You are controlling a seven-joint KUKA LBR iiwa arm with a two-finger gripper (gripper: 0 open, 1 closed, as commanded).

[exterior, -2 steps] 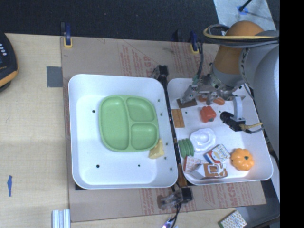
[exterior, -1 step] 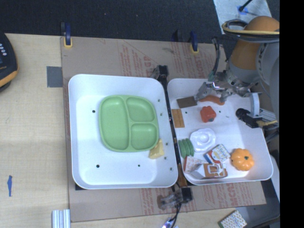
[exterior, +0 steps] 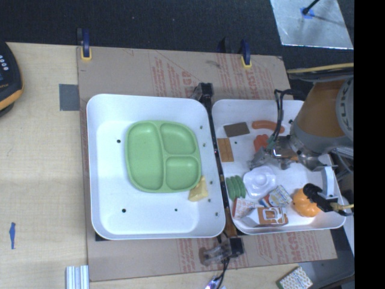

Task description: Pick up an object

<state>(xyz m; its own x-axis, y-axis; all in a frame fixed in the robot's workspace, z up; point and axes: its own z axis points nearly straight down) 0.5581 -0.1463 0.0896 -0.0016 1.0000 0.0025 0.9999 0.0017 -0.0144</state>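
Crumpled white wrapper [exterior: 260,180], translucent, beside claw [exterior: 269,157].

- The arm [exterior: 325,116] comes in from the right side of the camera view, so you mostly get its last stretch plus the wrist.
- That fat orange band sits up top, with the grey wrist housing tucked right under it, a bit lower and to the left.
- The whole thing is tilted down and to the left, so the working end points that way.
- The gripper [exterior: 263,158] hangs low at the left tip of the wrist, all dark grey metal bits.
- A thin dark cable loops up along the wrist's left side.
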